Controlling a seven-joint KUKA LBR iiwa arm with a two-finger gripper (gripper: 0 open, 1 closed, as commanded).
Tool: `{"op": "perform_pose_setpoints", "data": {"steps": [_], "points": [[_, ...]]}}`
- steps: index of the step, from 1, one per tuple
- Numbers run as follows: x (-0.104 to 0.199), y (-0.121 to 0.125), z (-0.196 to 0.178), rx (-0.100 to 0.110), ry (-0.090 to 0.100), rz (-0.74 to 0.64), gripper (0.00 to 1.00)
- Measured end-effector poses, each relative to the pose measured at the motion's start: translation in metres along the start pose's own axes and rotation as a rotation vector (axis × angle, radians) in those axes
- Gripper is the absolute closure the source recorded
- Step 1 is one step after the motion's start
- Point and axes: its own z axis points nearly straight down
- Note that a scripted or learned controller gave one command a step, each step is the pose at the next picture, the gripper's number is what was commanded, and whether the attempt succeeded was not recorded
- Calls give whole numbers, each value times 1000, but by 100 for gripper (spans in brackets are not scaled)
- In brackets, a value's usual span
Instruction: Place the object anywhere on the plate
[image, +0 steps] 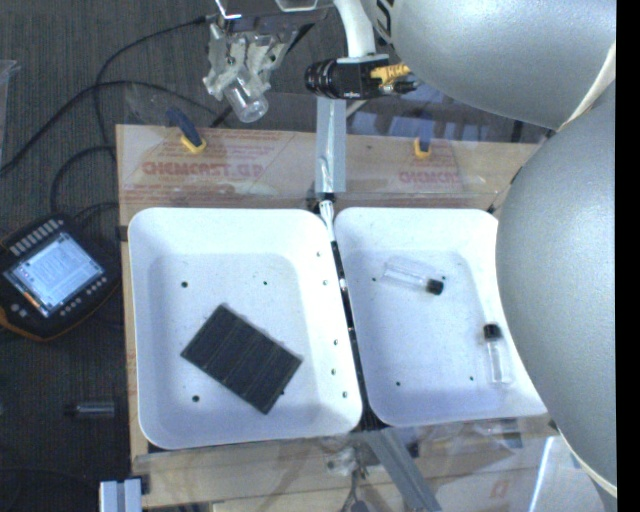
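Observation:
A dark ribbed plate (241, 358) lies flat and turned at an angle in the left bin (150, 300). My gripper (238, 72) hangs high above the bench's far edge, beyond the left bin. A small clear vial (249, 99) sits between its metal fingers, end toward the camera. In the right bin (400, 400) lie two more clear vials with black caps: one (412, 276) near the middle and one (495, 355) by the right wall. The grey arm covers the upper right and right side of the view.
A teach pendant (55, 275) rests on the dark floor left of the bench, with cables running to it. Yellow clamps (185, 130) (423, 148) hold a cardboard sheet behind the bins. A narrow ridge (340, 300) separates the two bins.

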Motion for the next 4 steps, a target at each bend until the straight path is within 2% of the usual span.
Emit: {"op": "perform_pose_setpoints", "data": {"steps": [4], "points": [[4, 3, -30, 9, -10, -5, 100]]}}
